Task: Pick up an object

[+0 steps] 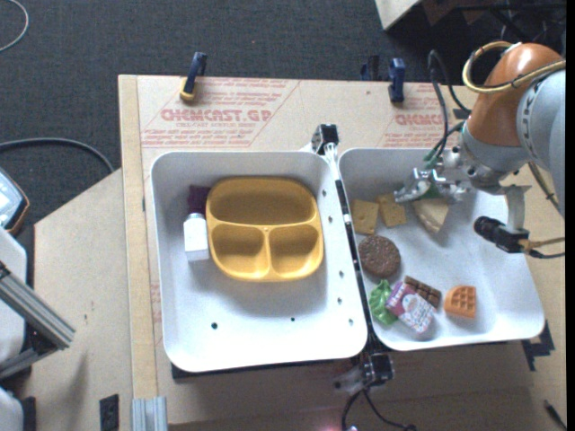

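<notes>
Tool [406, 193] near right bin's [530, 308] back edge

The arm [539, 106] is smooth pale grey with a rounded glossy orange band [512, 92] above its wrist, thin dark and tan cables looping round that joint, a black cylindrical fitting on a side bracket, and a small silvery metal tool [415, 189] with green wiring.

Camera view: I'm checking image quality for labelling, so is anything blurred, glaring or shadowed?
Camera view: even, soft lighting; the yellow tray is sharp with faint sheen; the gripper looks slightly smeared; the white bins are bright, not blown out.
</notes>
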Motion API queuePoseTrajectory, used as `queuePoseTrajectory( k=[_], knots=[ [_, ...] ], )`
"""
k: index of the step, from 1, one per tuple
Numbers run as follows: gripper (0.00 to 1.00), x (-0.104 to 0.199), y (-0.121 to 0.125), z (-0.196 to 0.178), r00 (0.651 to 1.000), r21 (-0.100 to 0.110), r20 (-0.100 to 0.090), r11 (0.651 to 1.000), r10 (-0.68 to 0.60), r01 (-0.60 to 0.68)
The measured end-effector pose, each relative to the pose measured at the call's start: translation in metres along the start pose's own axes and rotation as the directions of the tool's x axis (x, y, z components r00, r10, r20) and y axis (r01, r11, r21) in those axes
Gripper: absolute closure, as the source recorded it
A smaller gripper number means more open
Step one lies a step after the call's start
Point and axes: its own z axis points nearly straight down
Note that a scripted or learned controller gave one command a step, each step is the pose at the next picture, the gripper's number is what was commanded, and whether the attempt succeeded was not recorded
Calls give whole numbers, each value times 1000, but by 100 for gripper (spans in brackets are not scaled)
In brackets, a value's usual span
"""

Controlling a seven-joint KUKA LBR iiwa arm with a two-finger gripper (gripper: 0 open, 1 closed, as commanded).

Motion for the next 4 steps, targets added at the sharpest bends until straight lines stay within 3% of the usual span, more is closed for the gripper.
queuePoseTrajectory(
  k=[1, 2, 3, 4],
  knots=[
    [100, -2, 3, -13, 1000, -15, 10, 1000, -1, 1],
    [100, -6, 2, -77, 1000, -2, 2, 1000, 2, -2],
    [100, -7, 4, -132, 1000, -4, 2, 1000, 1, -1],
    [100, 42, -23, -123, 1000, 9, -3, 1000, -3, 3]
  ],
)
